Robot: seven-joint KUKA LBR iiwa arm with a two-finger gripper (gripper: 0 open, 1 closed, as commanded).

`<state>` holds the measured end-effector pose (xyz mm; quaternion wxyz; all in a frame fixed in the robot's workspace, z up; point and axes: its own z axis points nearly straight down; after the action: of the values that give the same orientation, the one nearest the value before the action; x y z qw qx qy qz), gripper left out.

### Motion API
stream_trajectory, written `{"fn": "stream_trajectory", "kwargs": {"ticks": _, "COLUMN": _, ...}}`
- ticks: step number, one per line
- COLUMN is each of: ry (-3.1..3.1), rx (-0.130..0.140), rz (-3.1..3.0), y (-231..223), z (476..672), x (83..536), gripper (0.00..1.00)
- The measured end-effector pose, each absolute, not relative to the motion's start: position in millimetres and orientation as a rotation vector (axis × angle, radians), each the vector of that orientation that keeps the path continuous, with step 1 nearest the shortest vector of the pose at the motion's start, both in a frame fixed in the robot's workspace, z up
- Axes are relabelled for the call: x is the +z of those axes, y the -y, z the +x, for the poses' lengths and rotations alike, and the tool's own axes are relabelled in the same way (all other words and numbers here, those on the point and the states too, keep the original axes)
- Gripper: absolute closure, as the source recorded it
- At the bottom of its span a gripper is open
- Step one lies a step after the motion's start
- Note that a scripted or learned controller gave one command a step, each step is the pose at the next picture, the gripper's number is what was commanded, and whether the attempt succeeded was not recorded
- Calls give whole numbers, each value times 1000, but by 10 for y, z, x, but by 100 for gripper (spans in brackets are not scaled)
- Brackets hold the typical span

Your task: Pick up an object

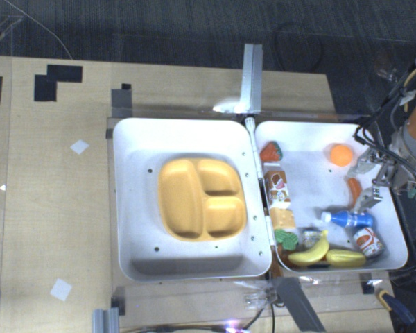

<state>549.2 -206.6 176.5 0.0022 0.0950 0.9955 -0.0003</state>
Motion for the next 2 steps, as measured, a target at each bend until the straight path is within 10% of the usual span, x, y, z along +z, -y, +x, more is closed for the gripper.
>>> {"fn": "stream_trajectory", "kwargs": {"ticks": 1, "ry": -3130, "rx": -3, "rz": 169, "y": 2064, "z": 4884, "x": 1625, "gripper": 0}}
{"fn": "stream_trajectory", "kwargs": {"ticks": 2, "ry": -3128, "rx": 0, "rz": 29, "y": 1205, "z": 4906, "x": 2174, "gripper": 0}}
